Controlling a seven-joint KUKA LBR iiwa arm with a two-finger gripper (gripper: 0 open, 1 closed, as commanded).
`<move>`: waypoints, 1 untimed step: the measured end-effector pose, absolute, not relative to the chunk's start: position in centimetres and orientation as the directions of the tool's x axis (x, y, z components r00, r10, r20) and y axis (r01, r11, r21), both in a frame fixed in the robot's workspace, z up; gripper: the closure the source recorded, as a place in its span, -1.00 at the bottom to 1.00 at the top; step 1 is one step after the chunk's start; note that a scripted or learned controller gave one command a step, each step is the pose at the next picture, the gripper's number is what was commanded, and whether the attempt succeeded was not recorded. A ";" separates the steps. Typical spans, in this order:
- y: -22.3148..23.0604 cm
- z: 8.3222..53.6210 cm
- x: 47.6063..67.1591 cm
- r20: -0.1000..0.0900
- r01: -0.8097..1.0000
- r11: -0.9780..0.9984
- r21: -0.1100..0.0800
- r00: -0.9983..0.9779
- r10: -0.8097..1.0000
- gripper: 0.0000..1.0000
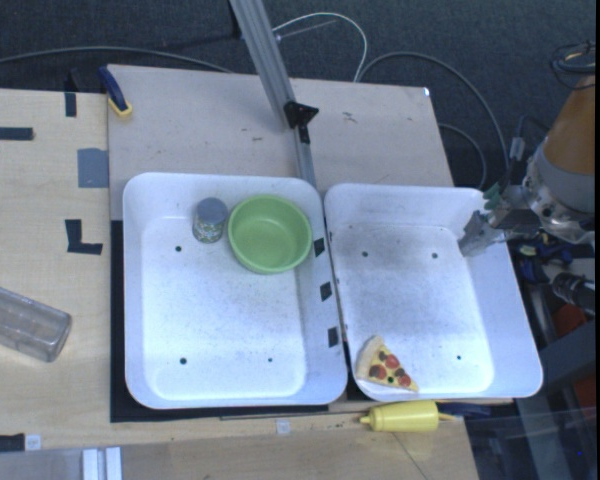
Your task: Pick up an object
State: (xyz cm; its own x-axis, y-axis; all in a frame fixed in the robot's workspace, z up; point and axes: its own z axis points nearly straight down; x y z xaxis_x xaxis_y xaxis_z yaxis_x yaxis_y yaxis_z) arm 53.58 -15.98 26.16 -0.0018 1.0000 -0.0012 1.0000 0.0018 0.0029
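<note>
Bins sit side by side on the surface [200, 128]. The left bin [150, 368] holds a small grey can [210, 219] touching a green bowl [270, 233] at its far side. The right bin [500, 358] holds a pizza slice toy [385, 364] in its near left corner. The end effector [477, 236] hangs over the far right rim of the right bin, well apart from the slice; I cannot tell its state.

Arm [570, 158] at far right, gripper [477, 234] low.
Reaches in leftward, orange band above grey wrist; gripper tips angled down-left, too blurred to read.
</note>
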 end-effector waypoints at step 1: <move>-11.0 25.9 55.9 0.001 1.000 0.007 -0.001 -0.007 1.000 1.00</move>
